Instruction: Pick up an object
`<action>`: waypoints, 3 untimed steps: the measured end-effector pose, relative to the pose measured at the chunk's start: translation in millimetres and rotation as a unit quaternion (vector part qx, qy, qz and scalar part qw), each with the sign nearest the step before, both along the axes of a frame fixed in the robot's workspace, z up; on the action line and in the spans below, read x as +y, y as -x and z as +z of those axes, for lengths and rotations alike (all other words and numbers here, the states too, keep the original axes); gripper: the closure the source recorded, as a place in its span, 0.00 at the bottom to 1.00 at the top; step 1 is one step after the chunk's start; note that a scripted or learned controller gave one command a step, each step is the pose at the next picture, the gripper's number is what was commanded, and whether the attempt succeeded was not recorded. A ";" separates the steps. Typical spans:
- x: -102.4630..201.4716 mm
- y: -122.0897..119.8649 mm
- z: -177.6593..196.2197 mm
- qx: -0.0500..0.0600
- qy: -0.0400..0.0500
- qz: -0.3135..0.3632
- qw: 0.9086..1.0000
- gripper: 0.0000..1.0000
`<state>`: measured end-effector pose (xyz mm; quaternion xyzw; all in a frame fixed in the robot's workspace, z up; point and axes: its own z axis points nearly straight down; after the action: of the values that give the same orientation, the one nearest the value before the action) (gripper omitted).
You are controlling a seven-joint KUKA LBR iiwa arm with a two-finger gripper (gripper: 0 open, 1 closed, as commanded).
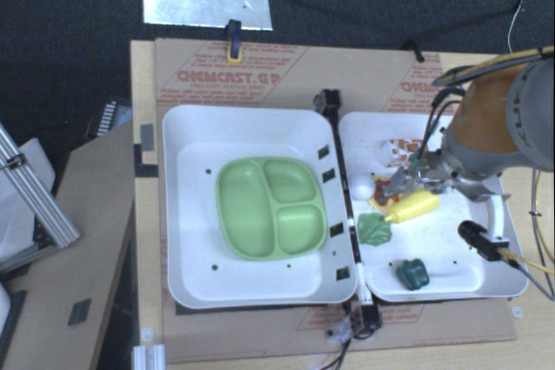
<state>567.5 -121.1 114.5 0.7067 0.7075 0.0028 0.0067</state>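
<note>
Two bins sit side by side on the tabletop (217, 69). My gripper (395, 186) is low in the right bin (451, 269), beside a yellow object (414, 205); I cannot tell its state. A green tray (269, 208) lies in the left bin (195, 212).

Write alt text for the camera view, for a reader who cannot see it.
The gripper is low in the right bin, over a yellow object, with green items and a white ball nearby. The left bin holds a green divided plate.
</note>
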 end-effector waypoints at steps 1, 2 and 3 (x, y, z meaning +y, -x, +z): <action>0.4 -4.5 -3.4 -0.005 0.000 0.001 1.000 0.00; -1.6 -5.4 7.3 -0.008 0.002 0.000 1.000 1.00; 8.6 -6.1 58.4 0.004 -0.002 0.002 1.000 1.00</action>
<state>573.6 -112.5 172.8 0.7055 0.7088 0.0017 0.0021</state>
